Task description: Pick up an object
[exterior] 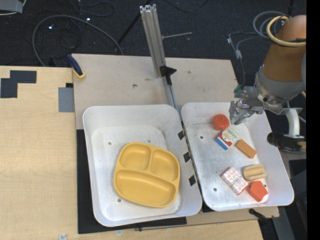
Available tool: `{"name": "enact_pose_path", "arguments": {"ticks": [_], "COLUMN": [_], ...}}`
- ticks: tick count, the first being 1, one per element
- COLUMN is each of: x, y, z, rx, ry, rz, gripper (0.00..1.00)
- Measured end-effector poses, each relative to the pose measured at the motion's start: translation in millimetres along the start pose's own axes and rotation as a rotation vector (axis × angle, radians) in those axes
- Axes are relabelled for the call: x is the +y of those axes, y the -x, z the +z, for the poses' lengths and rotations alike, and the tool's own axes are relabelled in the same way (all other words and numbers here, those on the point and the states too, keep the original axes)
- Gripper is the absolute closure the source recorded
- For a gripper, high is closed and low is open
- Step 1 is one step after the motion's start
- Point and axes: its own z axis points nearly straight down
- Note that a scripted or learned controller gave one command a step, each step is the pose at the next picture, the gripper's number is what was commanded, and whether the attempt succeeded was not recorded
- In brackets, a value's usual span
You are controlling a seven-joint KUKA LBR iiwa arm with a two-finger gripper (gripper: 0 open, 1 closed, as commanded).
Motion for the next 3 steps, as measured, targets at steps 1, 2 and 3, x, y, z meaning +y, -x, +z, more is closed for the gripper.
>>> {"name": "enact_pose_path", "arguments": {"ticks": [1, 2, 3], "x": [-18, -32, -42], "y": [-45, -85, -132], "z": [-2, 12, 27], "rx": [-0.001, -0.001, -0.001], "ry": [0.001, -0.001, -0.001], "rz": [0.001, 0.001, 0.001], "gripper": [1.0, 1.0, 1.0]}}
